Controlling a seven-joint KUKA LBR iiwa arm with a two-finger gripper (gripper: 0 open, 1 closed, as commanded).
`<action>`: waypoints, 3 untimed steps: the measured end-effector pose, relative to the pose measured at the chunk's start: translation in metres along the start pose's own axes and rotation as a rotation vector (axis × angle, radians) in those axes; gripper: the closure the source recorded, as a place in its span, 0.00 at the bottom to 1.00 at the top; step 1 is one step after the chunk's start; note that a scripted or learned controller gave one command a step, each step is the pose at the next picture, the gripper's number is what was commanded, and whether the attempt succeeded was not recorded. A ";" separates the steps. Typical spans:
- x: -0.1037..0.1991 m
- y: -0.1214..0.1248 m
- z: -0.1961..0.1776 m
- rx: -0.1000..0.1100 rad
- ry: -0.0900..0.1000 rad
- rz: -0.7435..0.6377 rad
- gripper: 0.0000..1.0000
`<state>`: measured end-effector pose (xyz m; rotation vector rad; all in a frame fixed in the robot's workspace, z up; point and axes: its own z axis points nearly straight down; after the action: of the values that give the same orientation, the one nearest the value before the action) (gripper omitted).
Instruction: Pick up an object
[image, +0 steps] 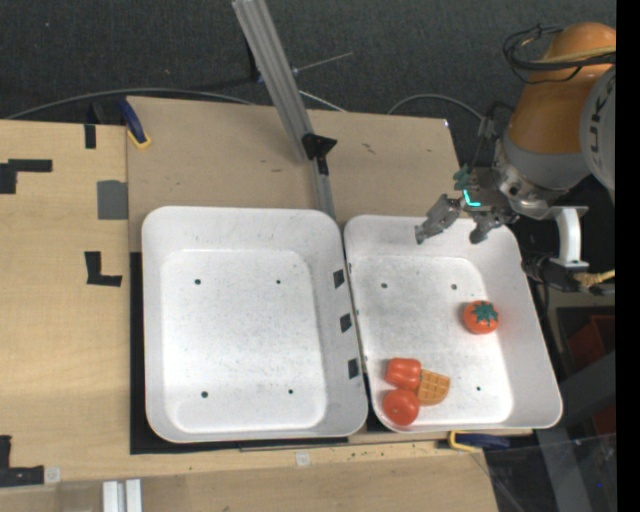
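My gripper hangs over the far edge of the right bin, its two dark fingers spread apart with nothing between them. A red tomato-like toy with a green top lies near the bin's right side, well below the gripper. At the bin's near edge sit a red pepper-like piece, a round red piece and an orange waffle-like piece, all touching one another.
The left bin lies beside the right one, with black clips along the seam between them. A grey metal pole slants in from the top toward the bins' far edge. The arm's orange band is at the upper right.
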<state>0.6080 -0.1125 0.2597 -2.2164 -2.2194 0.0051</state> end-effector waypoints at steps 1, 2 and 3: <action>0.000 0.001 -0.002 -0.004 -0.001 -0.002 0.00; 0.001 0.005 0.061 0.002 -0.002 0.000 0.00; 0.004 -0.001 0.125 0.003 -0.001 0.000 0.00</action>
<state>0.6058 -0.1082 0.1346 -2.2154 -2.2186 0.0096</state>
